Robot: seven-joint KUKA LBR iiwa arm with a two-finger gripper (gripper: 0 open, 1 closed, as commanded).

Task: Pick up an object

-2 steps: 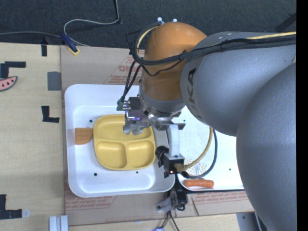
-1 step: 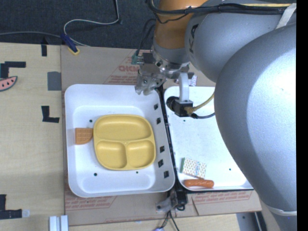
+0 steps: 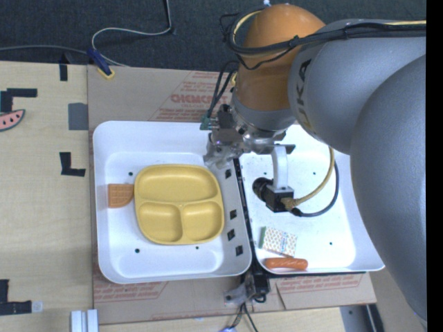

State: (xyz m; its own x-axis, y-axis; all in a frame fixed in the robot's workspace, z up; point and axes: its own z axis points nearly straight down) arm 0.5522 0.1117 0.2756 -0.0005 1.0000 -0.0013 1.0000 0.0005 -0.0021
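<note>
gripper (image 3: 228,147) hovering at yellow divided plate (image 3: 180,203)'s upper-right rim | finger state: cannot tell | plate looking rigid, slick (take the rim)

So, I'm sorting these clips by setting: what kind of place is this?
Probably a robot lab bench: a robot arm over two white bins, toy-like items such as a yellow plate, and loose cables.

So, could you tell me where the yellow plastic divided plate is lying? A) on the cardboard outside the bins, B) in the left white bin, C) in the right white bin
B: the yellow plastic divided plate lies in the left white bin, beside a small orange waffle-patterned piece, while the right white bin holds a patterned packet and an orange carrot-like piece.
</note>
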